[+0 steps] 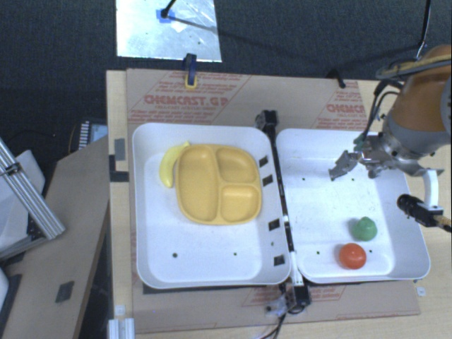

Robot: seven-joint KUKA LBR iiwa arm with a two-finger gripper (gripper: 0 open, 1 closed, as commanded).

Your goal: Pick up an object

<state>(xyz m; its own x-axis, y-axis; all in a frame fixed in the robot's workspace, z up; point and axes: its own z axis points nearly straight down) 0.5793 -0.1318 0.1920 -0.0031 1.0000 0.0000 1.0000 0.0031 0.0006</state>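
Camera view: gripper [344, 167] over right bin [311, 147] far edge, finger state can't tell, nothing seen held. Green ball [365, 228] and red ball [352, 256] nr near-right corner. Yellow tray [215, 183] in left bin [152, 189].

The right bin [311, 210] is bare through its middle and left, with only a green ball [365, 227] and an orange-red ball [352, 256] at the frame's lower right.

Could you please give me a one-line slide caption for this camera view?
Gripper hovers over right bin holding green and red objects.
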